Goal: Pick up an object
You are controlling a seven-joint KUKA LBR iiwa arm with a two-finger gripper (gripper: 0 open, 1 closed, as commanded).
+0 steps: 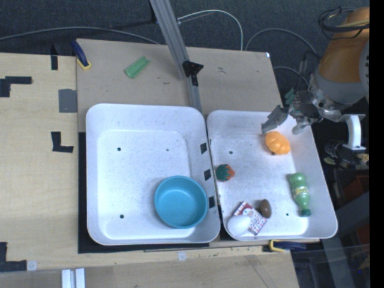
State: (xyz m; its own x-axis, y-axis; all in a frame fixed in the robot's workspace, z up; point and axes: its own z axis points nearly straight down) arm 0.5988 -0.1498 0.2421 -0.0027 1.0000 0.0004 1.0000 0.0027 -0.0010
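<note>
Open gripper (287,121) hovers above orange fruit (277,143).

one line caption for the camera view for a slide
KUKA gripper open above an orange fruit in the right bin; blue bowl in the left bin.

Take the grey pole (171,32) as your mark: it slants down the bench (36,161) toward the gap between the bins. Left of it you'll see a green block (136,67), farther left a blue-and-yellow clamp (80,54). Black tape marks (60,143) lie well left, below.
</note>
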